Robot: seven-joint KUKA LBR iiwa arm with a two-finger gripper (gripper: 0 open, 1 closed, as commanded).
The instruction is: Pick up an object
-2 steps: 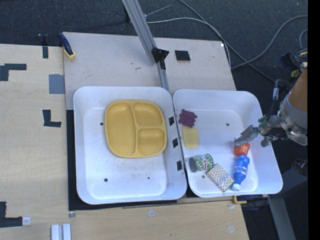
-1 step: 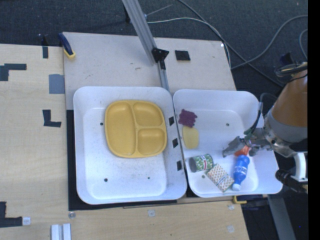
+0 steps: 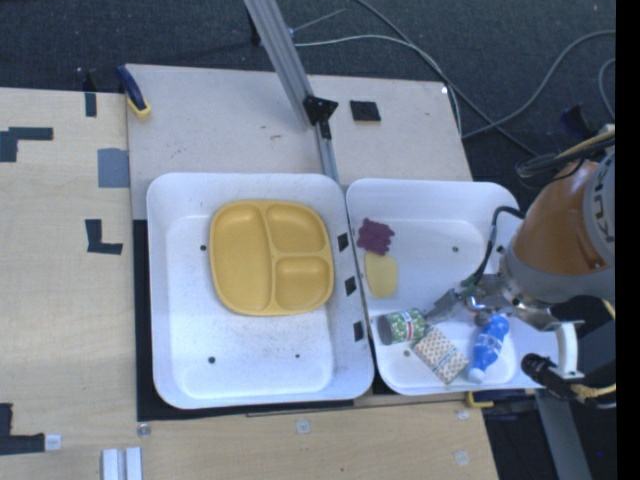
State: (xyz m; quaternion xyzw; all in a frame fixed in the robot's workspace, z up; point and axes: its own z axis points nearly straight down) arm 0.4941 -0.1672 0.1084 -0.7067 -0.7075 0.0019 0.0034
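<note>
Green can point(image 3: 403, 325) lying in right bin point(image 3: 430, 196), front part, beside patterned packet point(image 3: 440, 354) and blue bottle point(image 3: 489, 344). End effector point(image 3: 447, 305) just beside the can; open or closed, cannot tell. Purple piece point(image 3: 375, 234) and yellow piece point(image 3: 381, 275) behind. Yellow divided plate point(image 3: 271, 257) in left bin point(image 3: 180, 348).

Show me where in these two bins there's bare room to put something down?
Left bin: bare floor below and left of the yellow divided tray. Right bin: open floor along the top, right of the purple item. Crowded at its lower end, where the gripper, green can, patterned packet and blue bottle cluster.
</note>
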